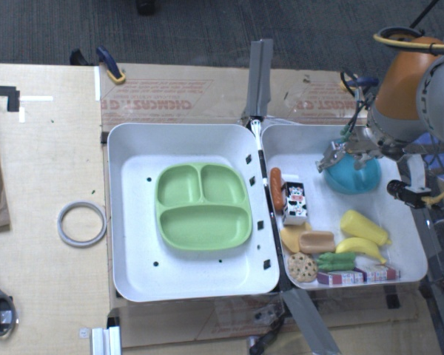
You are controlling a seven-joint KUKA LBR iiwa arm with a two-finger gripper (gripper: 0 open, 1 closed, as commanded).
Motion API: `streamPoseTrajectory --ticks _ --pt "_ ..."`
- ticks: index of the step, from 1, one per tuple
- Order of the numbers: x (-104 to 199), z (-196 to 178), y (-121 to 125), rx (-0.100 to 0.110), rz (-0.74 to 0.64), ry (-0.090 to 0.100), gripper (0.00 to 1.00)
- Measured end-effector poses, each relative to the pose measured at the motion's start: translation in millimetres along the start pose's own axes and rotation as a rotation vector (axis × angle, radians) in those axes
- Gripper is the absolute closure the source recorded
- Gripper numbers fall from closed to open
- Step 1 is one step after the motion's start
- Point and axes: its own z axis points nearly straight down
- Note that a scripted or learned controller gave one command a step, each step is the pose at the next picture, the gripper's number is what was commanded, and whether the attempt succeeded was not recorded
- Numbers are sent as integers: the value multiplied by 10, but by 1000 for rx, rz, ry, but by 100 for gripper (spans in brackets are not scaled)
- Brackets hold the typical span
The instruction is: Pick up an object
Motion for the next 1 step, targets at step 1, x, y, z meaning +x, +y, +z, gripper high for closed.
streamPoseTrajectory --ticks 1 --pt "11 -83 230 -3 -110 -2 0"
